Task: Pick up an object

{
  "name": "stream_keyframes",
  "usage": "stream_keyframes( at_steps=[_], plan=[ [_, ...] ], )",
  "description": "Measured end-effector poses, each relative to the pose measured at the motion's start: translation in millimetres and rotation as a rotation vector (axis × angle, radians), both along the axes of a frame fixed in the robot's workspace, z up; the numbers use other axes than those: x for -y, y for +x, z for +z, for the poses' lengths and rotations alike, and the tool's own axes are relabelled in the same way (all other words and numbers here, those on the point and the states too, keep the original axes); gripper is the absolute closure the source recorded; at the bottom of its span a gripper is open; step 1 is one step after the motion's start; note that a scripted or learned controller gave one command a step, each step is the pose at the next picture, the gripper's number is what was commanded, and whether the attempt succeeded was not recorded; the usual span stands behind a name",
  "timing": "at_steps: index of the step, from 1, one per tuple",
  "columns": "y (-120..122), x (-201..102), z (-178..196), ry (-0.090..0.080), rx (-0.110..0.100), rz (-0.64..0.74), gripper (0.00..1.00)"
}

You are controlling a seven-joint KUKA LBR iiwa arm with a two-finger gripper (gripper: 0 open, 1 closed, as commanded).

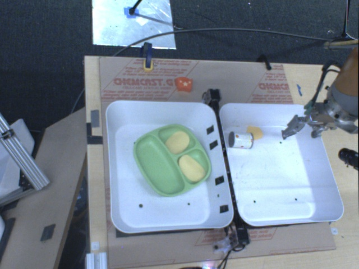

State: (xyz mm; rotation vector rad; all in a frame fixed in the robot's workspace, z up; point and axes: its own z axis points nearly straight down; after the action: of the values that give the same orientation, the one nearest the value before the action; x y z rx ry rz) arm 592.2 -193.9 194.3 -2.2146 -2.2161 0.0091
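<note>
In the right bin, a small white can lies on its side near the left wall, and a small yellow piece touches its upper right. My gripper hovers over the upper right part of this bin, to the right of the can and apart from it. Its fingers are spread open and hold nothing. The left bin holds a green divided plate with two yellow food pieces, one in each small compartment.
An orange object lies on the cardboard behind the bins, beside a blue and yellow clamp. Black clips line the seam between the bins. A metal rail stands at the far left.
</note>
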Motion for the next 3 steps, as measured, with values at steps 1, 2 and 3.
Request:
stream_keyframes(
  at_steps=[1,2,3],
  plan=[
    [3,0,7,-0.002,0.012,0.003,0.0],
    [-7,0,-44,-0.002,0.008,0.001,0.0],
    [-2,-4,-87,-0.002,0.009,0.005,0.0]
  ],
)
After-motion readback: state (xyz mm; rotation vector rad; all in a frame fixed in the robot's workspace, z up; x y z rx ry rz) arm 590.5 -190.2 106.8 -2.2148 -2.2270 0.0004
